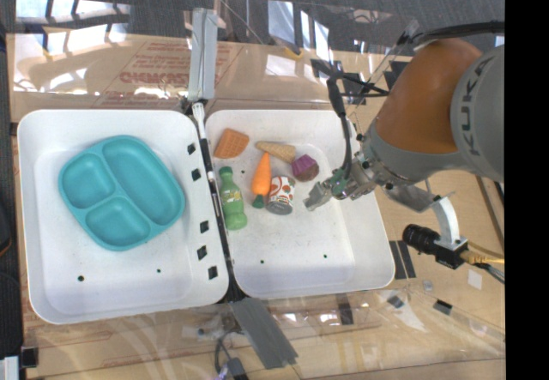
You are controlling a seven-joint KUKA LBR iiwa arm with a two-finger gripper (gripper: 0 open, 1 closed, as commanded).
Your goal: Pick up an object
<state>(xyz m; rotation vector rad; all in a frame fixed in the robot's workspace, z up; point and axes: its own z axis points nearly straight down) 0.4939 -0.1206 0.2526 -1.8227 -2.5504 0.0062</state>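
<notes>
Grey gripper hangs low in the right bin — whether it's parted, I cannot tell — just beside the purple toy, can and carrot.

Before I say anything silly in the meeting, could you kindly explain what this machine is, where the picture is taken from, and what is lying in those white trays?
This is one robot arm, grey with an orange band, reaching in from the right. The single camera is fixed above the bench and looks down at a slant. Two shallow white bins sit side by side. The left bin holds a blue divided plate. The right bin holds toy food: a green bottle, a carrot, a small can, a purple piece, an orange wedge and a tan cone. The gripper at the arm's tip sits low over the right bin, just right of the can. I see nothing between its fingers, so it holds nothing yet.
</notes>
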